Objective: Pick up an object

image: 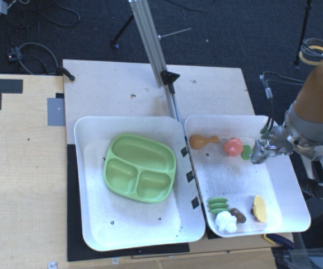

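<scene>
**My pincer low over the right bin, beside the pink ball**

Taking the pale green three-compartment plastic tray (140, 167) as my landmark: it lies in the left shallow white bin (88, 206), tilted a little. To the right of the tray, past the divider, sits the right shallow white bin (284, 178). Nearest the tray at the top of that bin lies a small orange-brown drumstick-shaped toy (203, 142). Further right is a round pink ball (233, 147), and touching its right side a small green piece (246, 153), which is partly covered by my tool, so I cannot make out its shape.

Lower down, right of the tray's bottom edge, a cluster lies together: a green pea-pod toy (217, 204), a white lumpy piece (225, 222) and a small brown piece (238, 214), too small to identify. A yellow corn-like toy (259, 208) lies just right of them.

My grey metal pincer (258, 153) reaches in from the far right, wrist bent down and leftward, its tip just beside the green piece. Whether it is released or clenched, I cannot tell. My upper arm (312, 102) is cut off by the frame.
</scene>
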